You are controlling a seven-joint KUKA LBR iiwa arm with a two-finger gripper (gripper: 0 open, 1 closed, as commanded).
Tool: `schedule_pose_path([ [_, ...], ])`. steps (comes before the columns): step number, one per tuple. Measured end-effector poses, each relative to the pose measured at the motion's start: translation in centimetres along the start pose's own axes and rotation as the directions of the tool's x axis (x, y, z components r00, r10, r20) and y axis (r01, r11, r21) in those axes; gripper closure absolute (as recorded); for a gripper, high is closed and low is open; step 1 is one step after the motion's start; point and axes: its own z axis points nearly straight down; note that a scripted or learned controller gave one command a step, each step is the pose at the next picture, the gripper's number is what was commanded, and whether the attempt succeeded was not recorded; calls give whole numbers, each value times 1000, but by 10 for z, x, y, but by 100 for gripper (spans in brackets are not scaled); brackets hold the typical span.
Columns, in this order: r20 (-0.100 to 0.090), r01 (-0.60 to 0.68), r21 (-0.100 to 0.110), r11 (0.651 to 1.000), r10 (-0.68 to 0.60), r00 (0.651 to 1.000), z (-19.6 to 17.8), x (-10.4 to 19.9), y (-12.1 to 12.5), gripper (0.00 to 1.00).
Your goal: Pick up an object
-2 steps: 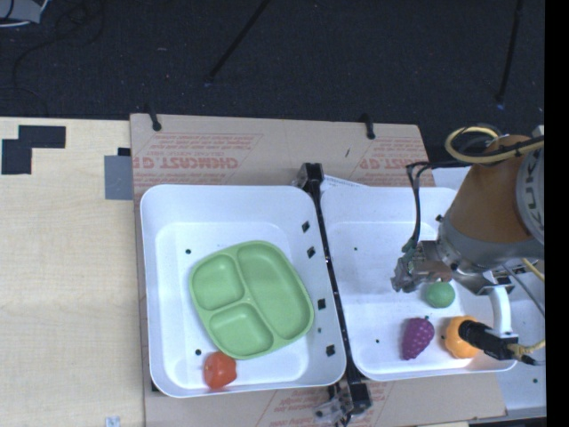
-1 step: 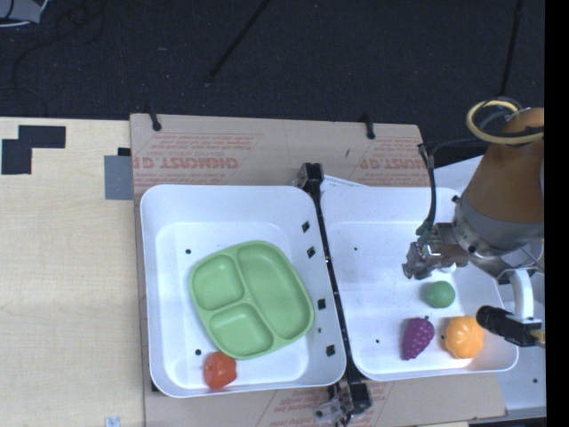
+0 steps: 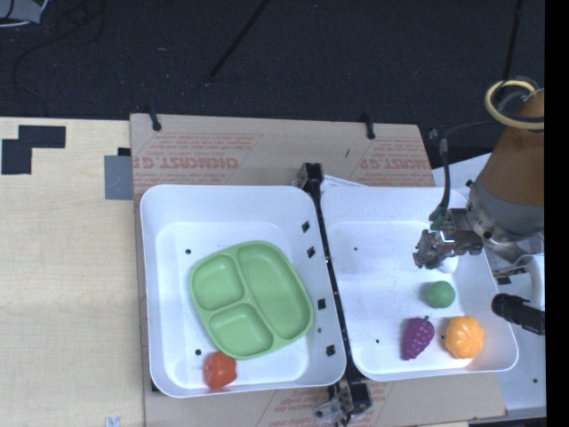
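Note:
The right bin (image 3: 373,238) holds a small green ball (image 3: 439,294), a purple bunch of grapes (image 3: 416,337) and an orange round fruit (image 3: 464,336), all near its front right corner. My gripper (image 3: 433,249) hangs over the right bin, just above and slightly left of the green ball. I see nothing held in it. The grey arm with its orange band (image 3: 524,163) comes in from the right.
In the left bin (image 3: 169,229) a green divided plate (image 3: 251,299) lies at a slant, with a red-orange round fruit (image 3: 220,369) at its front corner. A black divider (image 3: 324,274) runs between the bins. Printed cardboard (image 3: 267,154) lies under both.

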Motion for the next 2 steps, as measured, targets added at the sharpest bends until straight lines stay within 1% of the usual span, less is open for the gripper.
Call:
schedule_pose_path([
  [1,-1,1,5,1000,-1,1000,10,42,14,100],
  [2,-2,4,5,1000,-4,1000,6,97,22,100],
])
